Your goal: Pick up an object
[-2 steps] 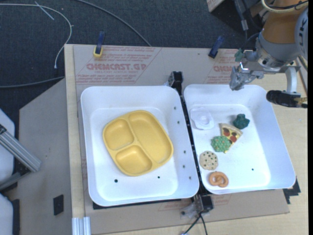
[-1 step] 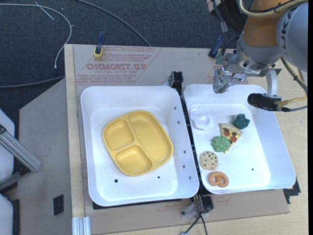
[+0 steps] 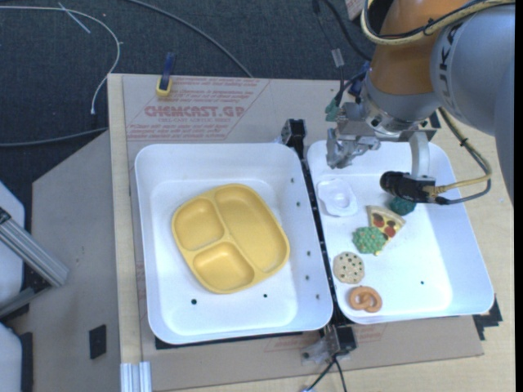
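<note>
My gripper [image 3: 344, 155] hangs over the far left corner of the right bin [image 3: 458, 260], its fingers pointing down with nothing between them. Just below it a small clear cup [image 3: 336, 198] lies against the bin's left wall. A pizza slice toy [image 3: 386, 220] and a green broccoli toy [image 3: 369, 239] lie in the middle. Nearer the front sit a chocolate-chip cookie [image 3: 349, 267] and a pretzel [image 3: 365, 300]. A dark green item [image 3: 403, 205] shows partly under the arm's black fitting.
The left bin [image 3: 155, 219] holds a yellow three-compartment plate [image 3: 230, 237]. A black clamp [image 3: 293, 131] sits at the far end of the divide between the bins. A cable [image 3: 466, 188] loops from the arm over the right bin's far side.
</note>
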Controlling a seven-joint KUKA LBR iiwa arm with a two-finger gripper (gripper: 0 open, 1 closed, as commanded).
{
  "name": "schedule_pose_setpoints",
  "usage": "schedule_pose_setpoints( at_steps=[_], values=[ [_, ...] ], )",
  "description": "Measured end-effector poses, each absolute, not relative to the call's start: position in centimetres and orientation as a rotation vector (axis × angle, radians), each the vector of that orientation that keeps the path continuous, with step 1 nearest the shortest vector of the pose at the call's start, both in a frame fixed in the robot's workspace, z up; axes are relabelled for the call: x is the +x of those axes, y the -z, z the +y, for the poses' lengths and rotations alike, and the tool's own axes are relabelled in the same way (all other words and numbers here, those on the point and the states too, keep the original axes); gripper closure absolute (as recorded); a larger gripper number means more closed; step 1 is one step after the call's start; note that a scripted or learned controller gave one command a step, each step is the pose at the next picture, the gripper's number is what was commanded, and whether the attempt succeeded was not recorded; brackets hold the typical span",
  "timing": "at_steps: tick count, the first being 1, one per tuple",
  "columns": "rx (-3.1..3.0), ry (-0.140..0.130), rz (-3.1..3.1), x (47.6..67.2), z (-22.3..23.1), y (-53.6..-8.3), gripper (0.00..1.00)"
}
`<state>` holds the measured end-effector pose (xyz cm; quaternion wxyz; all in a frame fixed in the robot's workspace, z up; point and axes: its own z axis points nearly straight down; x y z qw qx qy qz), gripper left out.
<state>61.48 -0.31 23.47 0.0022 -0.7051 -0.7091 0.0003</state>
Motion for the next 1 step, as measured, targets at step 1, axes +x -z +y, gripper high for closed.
schedule_pose_setpoints(
  at_steps=[1],
  values=[
    [-2.212, 0.000, -2.224, 58.72, 4.77, -24.09, 1.00]
  ],
)
